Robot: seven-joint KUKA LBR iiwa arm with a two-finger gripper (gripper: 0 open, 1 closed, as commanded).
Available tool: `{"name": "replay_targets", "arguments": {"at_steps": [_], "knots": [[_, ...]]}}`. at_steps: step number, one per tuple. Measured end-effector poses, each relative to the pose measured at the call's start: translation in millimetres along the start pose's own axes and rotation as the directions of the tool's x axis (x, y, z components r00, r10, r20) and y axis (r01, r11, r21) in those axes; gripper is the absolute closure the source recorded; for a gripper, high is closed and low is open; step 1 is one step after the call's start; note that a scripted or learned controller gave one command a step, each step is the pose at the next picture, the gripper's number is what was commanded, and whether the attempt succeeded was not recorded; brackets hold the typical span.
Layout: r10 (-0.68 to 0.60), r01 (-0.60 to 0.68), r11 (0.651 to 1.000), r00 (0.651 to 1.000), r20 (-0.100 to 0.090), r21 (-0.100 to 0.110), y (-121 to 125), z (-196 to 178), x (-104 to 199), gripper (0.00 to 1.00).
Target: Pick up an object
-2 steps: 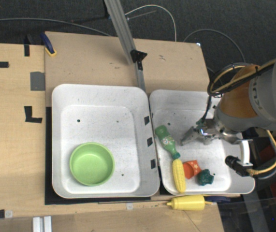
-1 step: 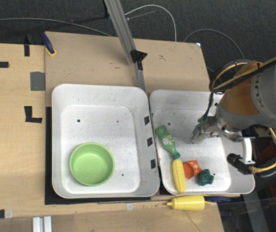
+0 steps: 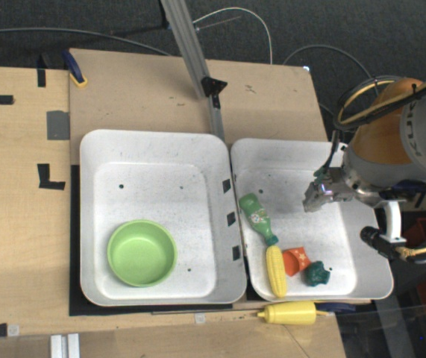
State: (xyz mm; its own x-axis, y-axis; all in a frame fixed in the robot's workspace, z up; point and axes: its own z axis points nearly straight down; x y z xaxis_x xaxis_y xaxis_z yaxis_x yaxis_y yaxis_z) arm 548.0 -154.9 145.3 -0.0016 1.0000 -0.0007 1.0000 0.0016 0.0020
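Gripper (image 3: 315, 198) hovers near slim green bottle (image 3: 257, 218) lying flat.

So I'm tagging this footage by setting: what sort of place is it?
Probably a robotics lab bench: a KUKA arm reaches over two white bins holding toy corn and a green bowl.

I am looking down on the wooden bench (image 3: 153, 88), which is carrying two shallow white bins side by side. The left bin (image 3: 93, 170) is sitting toward nine o'clock, the right bin (image 3: 287, 159) toward three o'clock, their inner rims touching. A yellow bottle (image 3: 290, 313) is lying on its side on the bench at six o'clock, just beside the right bin's near rim. A blue and yellow clamp (image 3: 74, 68) is gripping the board's corner at eleven o'clock.
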Motion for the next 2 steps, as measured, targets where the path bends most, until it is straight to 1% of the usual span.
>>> {"name": "replay_targets", "arguments": {"at_steps": [1, 2], "knots": [[0.001, -0.001, 1.000, 1.000, 0.001, -0.001, 0, -50, -10, 1.00], [0.000, 0.000, 1.000, 1.000, 0.001, -0.003, -1, -114, -10, 1.00]]}}
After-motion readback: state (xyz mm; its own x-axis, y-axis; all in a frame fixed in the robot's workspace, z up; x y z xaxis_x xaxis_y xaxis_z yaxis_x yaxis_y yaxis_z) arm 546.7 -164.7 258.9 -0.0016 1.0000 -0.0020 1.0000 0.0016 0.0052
